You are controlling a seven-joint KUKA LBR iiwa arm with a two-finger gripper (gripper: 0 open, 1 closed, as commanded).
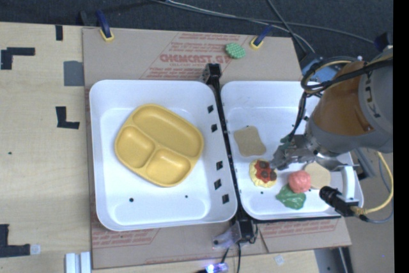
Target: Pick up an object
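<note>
In the camera view the tool (276, 162), whose grip I cannot tell, hangs just right of and above the small pizza toy (262, 174), likely light, stiff and flat, best pinched across its raised rim.

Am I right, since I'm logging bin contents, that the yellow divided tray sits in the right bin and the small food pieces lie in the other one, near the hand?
Not quite: the camera view shows the yellow divided tray in the left bin. The small food pieces lie in the other one, the right bin, near the hand.
</note>
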